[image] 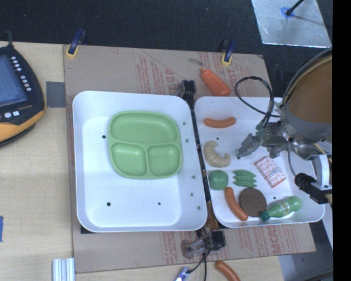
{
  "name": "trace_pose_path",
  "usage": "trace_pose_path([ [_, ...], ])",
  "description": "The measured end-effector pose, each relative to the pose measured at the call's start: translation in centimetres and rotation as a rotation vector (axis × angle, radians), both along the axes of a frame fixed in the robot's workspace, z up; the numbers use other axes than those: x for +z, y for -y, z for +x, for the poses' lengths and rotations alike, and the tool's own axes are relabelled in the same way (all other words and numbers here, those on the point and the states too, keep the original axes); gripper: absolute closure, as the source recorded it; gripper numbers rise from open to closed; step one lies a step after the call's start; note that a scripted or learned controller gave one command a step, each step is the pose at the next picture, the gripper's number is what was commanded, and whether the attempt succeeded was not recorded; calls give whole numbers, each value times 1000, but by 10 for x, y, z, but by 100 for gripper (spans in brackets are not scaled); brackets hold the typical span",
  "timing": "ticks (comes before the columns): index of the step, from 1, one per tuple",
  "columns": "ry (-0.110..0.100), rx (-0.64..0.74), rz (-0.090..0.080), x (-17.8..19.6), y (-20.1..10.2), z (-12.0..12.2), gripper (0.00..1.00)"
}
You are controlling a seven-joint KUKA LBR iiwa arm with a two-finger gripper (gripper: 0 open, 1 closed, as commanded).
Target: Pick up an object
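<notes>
Here the gripper (250,147) hangs over the right bin (316,218), reaching in from the right, its two dark fingers spread a little apart with nothing between them. It sits above bare white floor, between the sausage (219,122) at the far side and the green pea pods (244,178) nearer the camera. Just left of it lies a pale curved cashew-like piece (214,154), and below that a round green vegetable (218,180). Near the front of this bin are an orange carrot (235,204), a brown round disc (253,201) touching it, and a green bottle (282,208) lying on its side. A small red-and-white packet (270,171) rests right of the pea pods (its print is too small to read).

The left bin (90,204) holds a green divided plate (145,143). Beyond the bins, on the cardboard sheet (134,63), lies another orange carrot-like piece (214,82). A tablet-like controller (11,95) with an orange edge sits at the far left on the bench.
</notes>
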State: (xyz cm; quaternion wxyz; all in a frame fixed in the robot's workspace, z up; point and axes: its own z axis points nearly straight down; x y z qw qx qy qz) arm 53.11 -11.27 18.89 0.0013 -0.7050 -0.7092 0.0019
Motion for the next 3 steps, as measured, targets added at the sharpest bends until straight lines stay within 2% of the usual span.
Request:
trace_pose_path([
  [1, 4, -3, -5, -97, 9, -35, 0],
  [2, 5, 3, -4, -87, 8, -34, 100],
  [3, 3, -1, 2, 3, -66, 42, 100],
])
